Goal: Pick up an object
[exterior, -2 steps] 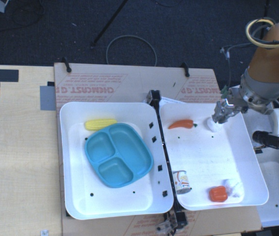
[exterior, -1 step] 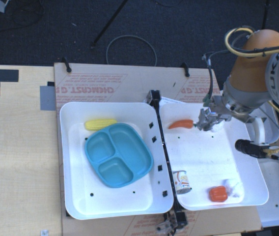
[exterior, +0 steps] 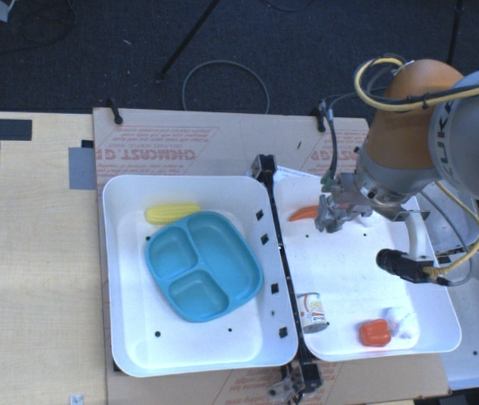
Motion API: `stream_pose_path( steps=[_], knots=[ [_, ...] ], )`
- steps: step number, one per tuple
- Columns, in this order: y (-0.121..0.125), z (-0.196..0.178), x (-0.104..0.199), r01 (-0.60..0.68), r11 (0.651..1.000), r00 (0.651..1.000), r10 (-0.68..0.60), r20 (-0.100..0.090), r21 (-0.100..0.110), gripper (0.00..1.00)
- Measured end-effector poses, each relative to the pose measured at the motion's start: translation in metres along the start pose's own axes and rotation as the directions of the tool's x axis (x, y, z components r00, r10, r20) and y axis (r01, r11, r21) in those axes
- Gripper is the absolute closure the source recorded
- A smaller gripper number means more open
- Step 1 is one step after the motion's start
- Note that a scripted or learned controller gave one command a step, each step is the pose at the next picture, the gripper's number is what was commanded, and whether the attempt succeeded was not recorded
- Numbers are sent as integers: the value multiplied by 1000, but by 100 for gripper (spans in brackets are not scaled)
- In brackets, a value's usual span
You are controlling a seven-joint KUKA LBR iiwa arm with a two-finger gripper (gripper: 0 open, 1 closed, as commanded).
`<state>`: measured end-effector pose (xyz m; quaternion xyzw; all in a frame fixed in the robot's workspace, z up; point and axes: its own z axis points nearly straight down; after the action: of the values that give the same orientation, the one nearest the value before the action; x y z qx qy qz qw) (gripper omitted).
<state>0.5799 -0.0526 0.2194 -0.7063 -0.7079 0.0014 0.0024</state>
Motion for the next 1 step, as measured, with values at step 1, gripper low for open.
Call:
stream_pose_path(
  steps=[1],
  knots=[
    [-20,9,51,2,1000,1000,-2,-1,1,100]
  ],
)
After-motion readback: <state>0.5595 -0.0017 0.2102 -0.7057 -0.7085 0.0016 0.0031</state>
